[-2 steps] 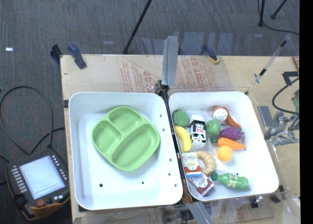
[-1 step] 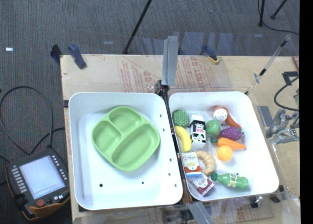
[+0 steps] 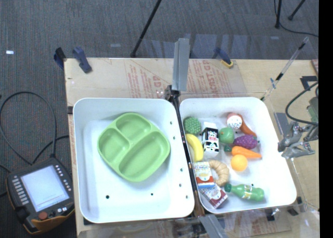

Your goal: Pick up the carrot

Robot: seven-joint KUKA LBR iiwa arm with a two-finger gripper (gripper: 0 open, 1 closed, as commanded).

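The carrot is a short orange piece lying on its side in the right bin, with its tip pointing right. It lies just below purple grapes and touches an orange ball at its lower left. My gripper shows as grey metal just outside the right bin's right wall, level with the carrot and roughly a hand's width to its right. Nothing is seen in it.
The right bin also holds a green apple, a cow-print carton, a banana, a croissant, a green bottle and small boxes. A green divided plate sits in the left bin.
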